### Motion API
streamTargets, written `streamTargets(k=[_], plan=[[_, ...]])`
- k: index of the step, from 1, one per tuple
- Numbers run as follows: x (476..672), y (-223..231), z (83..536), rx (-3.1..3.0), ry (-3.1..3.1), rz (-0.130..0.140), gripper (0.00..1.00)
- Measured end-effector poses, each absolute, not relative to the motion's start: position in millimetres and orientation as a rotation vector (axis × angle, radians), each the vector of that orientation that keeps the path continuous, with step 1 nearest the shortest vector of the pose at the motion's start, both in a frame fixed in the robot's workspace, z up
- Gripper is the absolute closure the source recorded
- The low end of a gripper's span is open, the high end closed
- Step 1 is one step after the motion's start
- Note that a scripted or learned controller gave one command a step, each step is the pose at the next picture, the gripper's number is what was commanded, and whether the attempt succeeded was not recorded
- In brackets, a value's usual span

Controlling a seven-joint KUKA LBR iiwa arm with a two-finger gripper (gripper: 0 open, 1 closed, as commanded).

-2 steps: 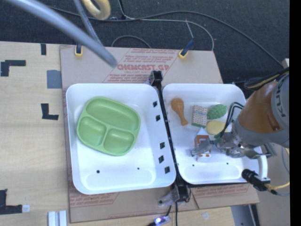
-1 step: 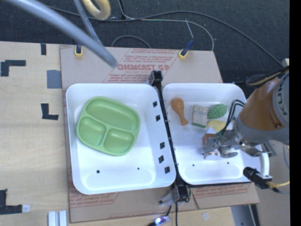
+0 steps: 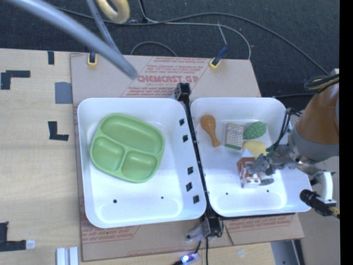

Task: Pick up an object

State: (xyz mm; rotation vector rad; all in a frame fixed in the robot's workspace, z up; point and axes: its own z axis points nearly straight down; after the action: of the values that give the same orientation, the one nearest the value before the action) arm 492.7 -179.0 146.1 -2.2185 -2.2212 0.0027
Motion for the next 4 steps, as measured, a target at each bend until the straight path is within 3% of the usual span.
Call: streamTargets(k=[2,4], plan=[[498.5,-173.1,247.8,-2.218,-2.224,0.002,1.0],[532.4,-65.6,239.1,-2.211,-2.225,0.008,1.0]])
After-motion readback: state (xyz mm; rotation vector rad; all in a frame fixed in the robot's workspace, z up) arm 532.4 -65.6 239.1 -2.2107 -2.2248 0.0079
